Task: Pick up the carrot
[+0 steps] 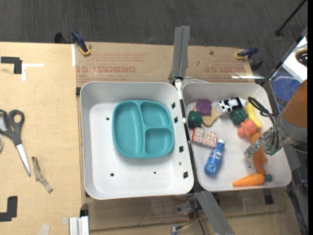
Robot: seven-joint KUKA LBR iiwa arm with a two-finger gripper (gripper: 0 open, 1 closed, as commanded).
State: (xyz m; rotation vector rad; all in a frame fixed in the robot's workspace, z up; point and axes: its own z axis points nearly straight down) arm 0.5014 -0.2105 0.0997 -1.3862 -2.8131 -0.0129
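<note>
In the camera view the step in hand looks like the approach: the end effector (262, 146) hangs low over the right bin (230, 89) near its right wall, and nothing orange is visibly pinched between its parts. Whether it is spread or pressed together I cannot tell. The carrot (250, 180) lies flat in that bin's near right corner, just below the end effector and a little toward the viewer, apart from the blue bottle (213, 157). The next move likely calls for a short shift toward that corner, lining up across the carrot's width before descending.
</note>
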